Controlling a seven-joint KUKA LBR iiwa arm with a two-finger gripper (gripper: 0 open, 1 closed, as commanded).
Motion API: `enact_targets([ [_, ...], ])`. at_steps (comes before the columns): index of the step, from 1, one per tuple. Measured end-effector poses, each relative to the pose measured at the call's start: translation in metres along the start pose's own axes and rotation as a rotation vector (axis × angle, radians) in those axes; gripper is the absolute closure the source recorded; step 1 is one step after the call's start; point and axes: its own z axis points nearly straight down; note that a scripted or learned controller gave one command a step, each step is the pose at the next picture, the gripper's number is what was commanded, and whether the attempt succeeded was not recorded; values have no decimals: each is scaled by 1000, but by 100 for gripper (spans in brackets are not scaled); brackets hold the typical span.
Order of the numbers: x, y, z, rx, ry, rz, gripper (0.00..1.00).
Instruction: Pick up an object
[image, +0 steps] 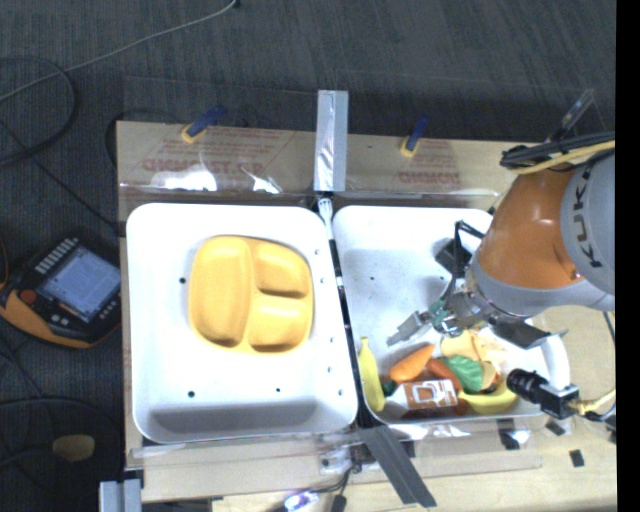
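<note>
Gripper (438, 318) finger spread unclear, above toy pile (445, 375) at right bin (400, 240) near edge.

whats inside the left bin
The left bin holds one yellow divided tray, lying flat near its middle with three compartments that look bare. The bin floor under the tray is covered, so anything beneath cannot be seen.

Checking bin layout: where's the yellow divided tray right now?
The yellow divided tray lies in the left bin, roughly at its centre, across the divider from the right bin where the gripper works.
</note>
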Motion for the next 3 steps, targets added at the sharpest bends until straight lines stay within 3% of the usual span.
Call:
enact_targets([
  [1,-24,-5,88,-9,-2,-168,0],
  [2,-23,-1,78,-18,-1,-168,100],
  [3,19,49,-46,-1,-1,-60,100],
])
